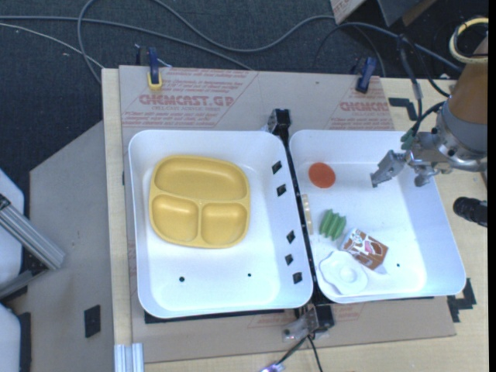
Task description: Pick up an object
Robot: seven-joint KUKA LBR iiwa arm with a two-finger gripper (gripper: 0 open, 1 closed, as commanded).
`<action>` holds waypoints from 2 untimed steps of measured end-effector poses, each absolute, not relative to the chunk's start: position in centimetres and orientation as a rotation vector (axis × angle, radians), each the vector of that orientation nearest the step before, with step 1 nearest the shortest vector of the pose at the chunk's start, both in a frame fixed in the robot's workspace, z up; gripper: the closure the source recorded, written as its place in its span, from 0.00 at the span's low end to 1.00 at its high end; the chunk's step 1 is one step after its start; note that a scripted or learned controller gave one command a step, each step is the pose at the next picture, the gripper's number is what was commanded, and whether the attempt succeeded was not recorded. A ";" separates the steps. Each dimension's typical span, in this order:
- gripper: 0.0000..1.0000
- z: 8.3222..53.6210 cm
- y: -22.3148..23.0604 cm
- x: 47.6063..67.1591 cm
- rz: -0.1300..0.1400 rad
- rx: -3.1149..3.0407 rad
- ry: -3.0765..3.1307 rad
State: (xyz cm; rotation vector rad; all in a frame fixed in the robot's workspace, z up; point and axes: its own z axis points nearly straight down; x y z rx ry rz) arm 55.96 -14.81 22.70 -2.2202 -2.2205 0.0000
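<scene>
Gripper (403,170): fingers spread, grasping nothing, above the right bin (434,231) far side. Orange disc (322,175) lies to its left. Green piece (333,223), packet (366,249) and white lid (343,273) lie nearer.

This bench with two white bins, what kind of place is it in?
Probably a robotics lab. The board under the bins is held by clamps, loose cables run over dark carpet, and the bins hold toy items such as a yellow divided plate.

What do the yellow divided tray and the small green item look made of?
The yellow divided tray looks like moulded plastic with a matte, even colour and soft rounded ridges. The green item seems ribbed plastic or rubber, like toy food; too small to be sure.
</scene>
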 end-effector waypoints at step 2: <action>0.00 12.8 -14.6 55.4 0.004 -2.217 -2.216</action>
